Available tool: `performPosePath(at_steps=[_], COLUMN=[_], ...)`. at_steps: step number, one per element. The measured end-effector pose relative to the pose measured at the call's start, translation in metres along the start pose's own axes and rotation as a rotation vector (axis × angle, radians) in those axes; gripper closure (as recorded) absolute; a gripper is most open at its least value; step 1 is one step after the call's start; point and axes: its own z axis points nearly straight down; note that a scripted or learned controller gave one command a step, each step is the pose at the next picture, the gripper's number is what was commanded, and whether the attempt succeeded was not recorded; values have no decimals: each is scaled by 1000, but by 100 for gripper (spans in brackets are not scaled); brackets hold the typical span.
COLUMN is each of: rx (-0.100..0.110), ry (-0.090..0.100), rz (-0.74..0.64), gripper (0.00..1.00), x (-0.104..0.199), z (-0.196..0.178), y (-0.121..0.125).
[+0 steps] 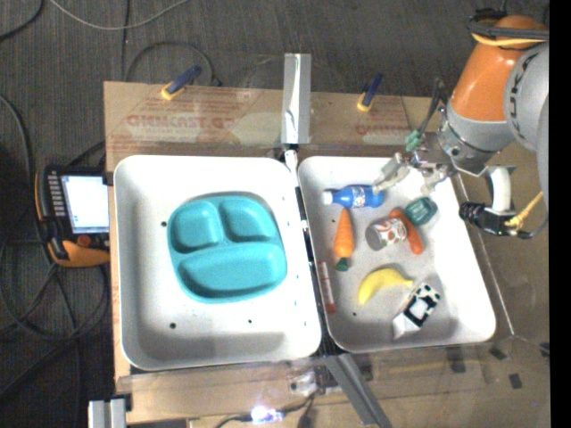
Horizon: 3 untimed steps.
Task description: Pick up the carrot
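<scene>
While the carrot (343,233) lies untouched in the right bin (477,306), the task looks barely begun (a judgement from how things sit now). Taking the carrot as landmark: it rests by the bin's left wall, orange body running up and down the view, with a blue-capped bottle (354,196) just above it, a small can (386,233) just to its right, and a banana (384,284) below and to the right. A teal block (420,209) and an orange-red piece (409,232) sit farther right of it, and a black-and-white box (419,305) lies well below-right. To the carrot's left, across the bin wall, the left bin (143,328) holds a blue tray (228,246).

The gripper (412,167) hangs up and to the right of the carrot, near the bin's top edge, over the space between bottle and teal block. Its fingers (391,174) appear spread apart, with nothing between them and nothing touched as far as the slant shows. What is left is nearly everything: travel down-left to the carrot, descend, close, lift.
</scene>
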Motion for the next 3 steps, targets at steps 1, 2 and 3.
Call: performPosePath(at_steps=[1,2,3], rx=[-16,-20,0], ry=[-6,-4,-2], rz=[-220,-219,201], gripper=[0,100,100], x=[28,29,91], z=[105,94,13], y=[-39,-38,-66])
